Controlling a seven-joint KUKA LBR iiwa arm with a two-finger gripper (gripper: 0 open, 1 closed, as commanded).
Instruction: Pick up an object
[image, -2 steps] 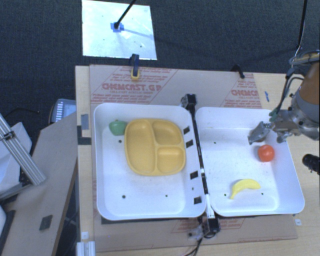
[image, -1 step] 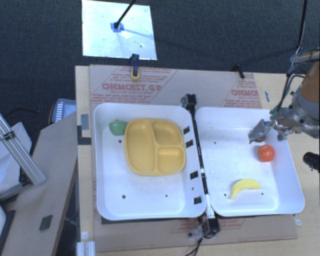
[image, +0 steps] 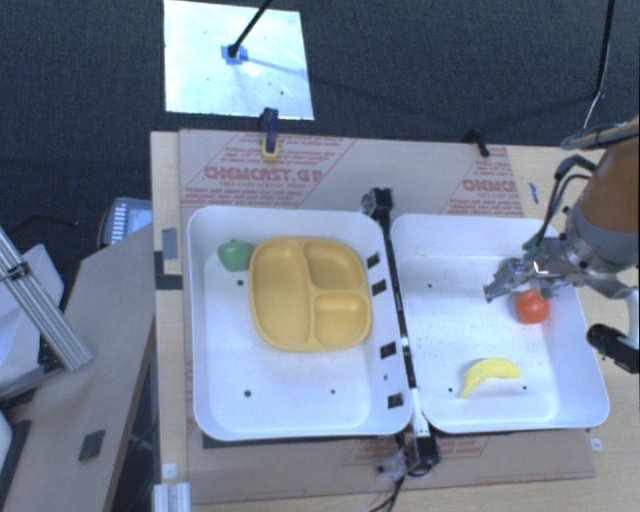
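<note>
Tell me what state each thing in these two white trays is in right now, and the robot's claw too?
Yellow divided plate: lying flat in the left bin, compartments bare.
Green fruit: resting against the plate's left edge.
Banana: lying loose on the right bin floor.
Orange-red ball: on the right bin floor, just beside the gripper.
Gripper: low over the right bin, grip unclear.

glossy white plastic bins (image: 300, 425); matt, perhaps plastic yellow tray (image: 308, 294)

Grey arm (image: 606, 235); orange band (image: 610, 195).
</note>
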